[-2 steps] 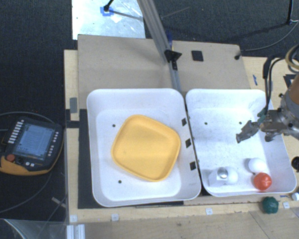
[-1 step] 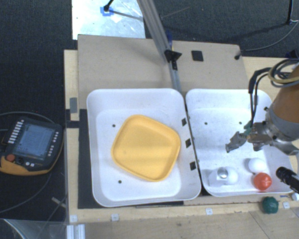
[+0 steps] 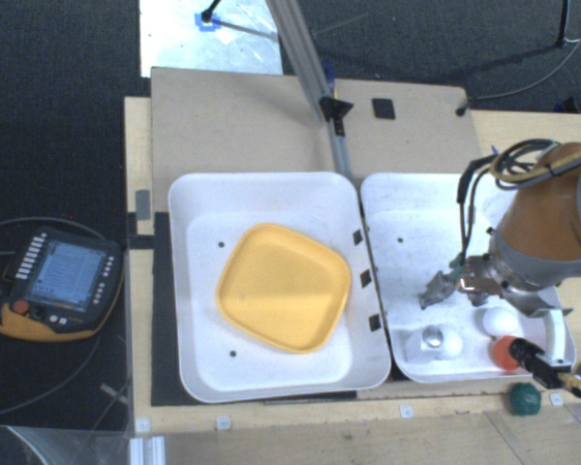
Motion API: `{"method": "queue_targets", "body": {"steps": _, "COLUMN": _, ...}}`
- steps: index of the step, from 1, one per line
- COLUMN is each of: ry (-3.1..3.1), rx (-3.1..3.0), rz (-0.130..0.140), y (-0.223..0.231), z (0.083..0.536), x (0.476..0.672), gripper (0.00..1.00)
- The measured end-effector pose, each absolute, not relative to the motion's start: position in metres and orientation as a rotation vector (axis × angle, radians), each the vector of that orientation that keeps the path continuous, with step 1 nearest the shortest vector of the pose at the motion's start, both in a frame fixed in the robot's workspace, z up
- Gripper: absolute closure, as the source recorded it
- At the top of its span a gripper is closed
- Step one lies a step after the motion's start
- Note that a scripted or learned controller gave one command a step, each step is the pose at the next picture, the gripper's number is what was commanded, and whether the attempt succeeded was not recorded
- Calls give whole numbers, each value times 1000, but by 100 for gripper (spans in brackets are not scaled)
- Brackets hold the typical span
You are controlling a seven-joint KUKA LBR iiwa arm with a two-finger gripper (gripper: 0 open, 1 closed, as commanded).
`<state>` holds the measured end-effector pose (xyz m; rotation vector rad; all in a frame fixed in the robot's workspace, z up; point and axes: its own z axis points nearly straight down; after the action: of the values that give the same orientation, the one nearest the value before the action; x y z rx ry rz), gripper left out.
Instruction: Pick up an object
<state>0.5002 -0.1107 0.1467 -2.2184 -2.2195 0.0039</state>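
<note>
Nearest the camera, at the bottom right, a small green ball (image 3: 525,399) lies on the bench just outside the right bin (image 3: 397,221), beside that bin's near right corner. Just inside the same corner sit 3 more small things: an orange-red ball (image 3: 505,352), a white ball (image 3: 501,322) just above it, and to their left a white ball with a grey metallic cap or disc (image 3: 439,340) against the near wall. That makes 3 candidates in the right bin, all crowded into its near end; its far half is bare white floor.

Over that cluster stands the arm (image 3: 552,226), reaching in from the right, its gripper (image 3: 455,287) low above the bin floor. Dark finger parts point left and slightly toward the camera, but I cannot tell how wide they stand, and nothing is visibly between them.

From the gripper, the white ball lies close by to the right and a little nearer the camera, partly under the wrist; the capped ball lies almost directly toward the camera. Balls have no long axis, so approach angle matters little.

In the left bin (image 3: 189,260) lies 1 yellow plate (image 3: 284,287), rounded-square, flat on the floor, well apart from the gripper.
</note>
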Motion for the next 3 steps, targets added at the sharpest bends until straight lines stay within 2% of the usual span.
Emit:
{"method": "queue_targets", "body": {"steps": 1, "ry": -2219, "rx": -2220, "rz": 3, "y": -111, "z": 95, "x": 499, "gripper": 0}}
{"method": "queue_targets", "body": {"steps": 2, "ry": -2222, "rx": -2222, "rz": -1, "y": -111, "z": 107, "x": 501, "gripper": 100}}
{"method": "queue_targets", "body": {"steps": 3, "ry": -2224, "rx": -2223, "rz": -4, "y": -110, "z": 149, "x": 504, "gripper": 100}}
